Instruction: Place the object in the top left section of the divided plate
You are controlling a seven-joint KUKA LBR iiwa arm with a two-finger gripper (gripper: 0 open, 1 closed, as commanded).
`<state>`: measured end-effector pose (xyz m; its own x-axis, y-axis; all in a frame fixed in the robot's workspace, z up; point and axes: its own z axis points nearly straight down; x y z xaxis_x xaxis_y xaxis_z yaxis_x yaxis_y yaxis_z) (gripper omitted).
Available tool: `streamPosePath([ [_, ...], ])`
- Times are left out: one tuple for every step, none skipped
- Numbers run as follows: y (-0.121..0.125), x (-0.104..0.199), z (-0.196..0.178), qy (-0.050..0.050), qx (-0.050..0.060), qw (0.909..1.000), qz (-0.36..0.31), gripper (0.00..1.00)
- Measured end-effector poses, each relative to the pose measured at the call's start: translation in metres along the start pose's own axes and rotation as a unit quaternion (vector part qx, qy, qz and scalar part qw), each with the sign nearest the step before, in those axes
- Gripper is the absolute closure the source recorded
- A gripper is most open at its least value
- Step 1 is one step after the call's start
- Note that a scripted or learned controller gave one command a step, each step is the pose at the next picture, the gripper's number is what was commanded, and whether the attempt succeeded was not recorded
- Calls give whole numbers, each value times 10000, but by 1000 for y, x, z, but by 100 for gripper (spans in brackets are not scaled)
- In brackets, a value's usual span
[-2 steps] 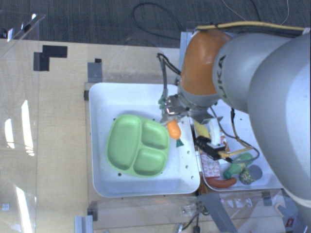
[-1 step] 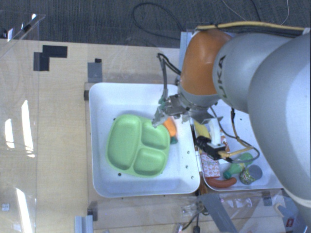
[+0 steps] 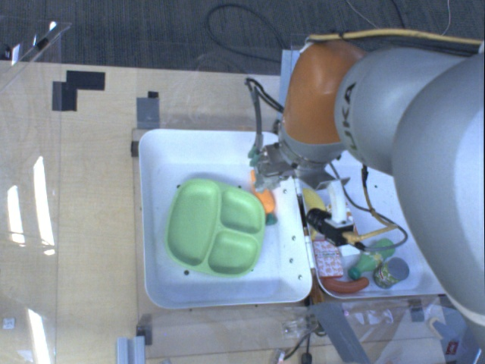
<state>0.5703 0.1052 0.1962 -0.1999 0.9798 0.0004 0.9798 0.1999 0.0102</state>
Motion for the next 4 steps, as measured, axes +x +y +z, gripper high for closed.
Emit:
streamPosePath([
  [-64, -22, -113, -4, 10, 10000, -73, 100],
  [5, -20, -114, -11, 25, 9932, 1165, 100],
  [36, 37, -141, -14, 27, 9488, 3157, 100],
  [3, 98, -61, -23, 46, 8756, 4830, 100],
])
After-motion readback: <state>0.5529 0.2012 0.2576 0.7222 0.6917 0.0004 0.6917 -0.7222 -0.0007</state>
